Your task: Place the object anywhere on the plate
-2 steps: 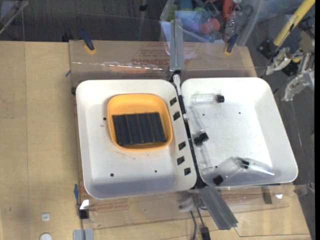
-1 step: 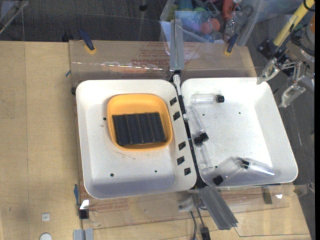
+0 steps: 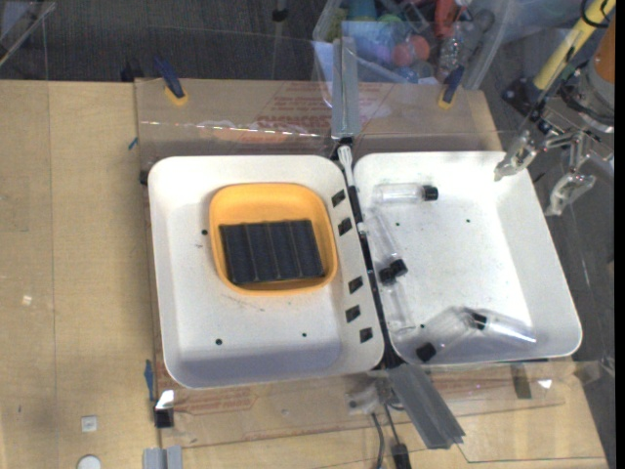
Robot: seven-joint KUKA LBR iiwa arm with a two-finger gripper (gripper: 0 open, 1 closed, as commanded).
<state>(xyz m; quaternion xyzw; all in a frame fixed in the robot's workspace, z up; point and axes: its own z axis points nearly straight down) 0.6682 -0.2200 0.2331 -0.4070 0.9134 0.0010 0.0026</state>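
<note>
Here the left bin (image 3: 176, 262), a shallow white tray with rounded corners, carries the plate (image 3: 271, 201): a squarish orange dish of smooth plastic with soft corners and a raised rim, sitting a little toward the bin's far side. On the plate lies the object (image 3: 271, 252), a flat black rectangular slab with parallel ridges running across it, matte in finish. It rests on the plate's near half, its long edge close to the near rim, and covers most of the plate's floor.

A row of small black tabs runs along the divider (image 3: 350, 252) between the two bins. The right bin (image 3: 488, 252), also white and speckled with dark flecks, holds several clear plastic tubes with black caps: one (image 3: 402, 193) near its far-left corner, one (image 3: 386, 257) along its left wall, and one (image 3: 469, 325) lying near its near edge.

At the far-right corner of the right bin, the gripper (image 3: 535, 176) hangs beyond the bin's rim, well apart from the plate. Its two thin metal fingers (image 3: 510, 160) point down and toward the left, spread apart with nothing between them. Behind the bins stands a clear container (image 3: 410, 18) of colourful items.
</note>
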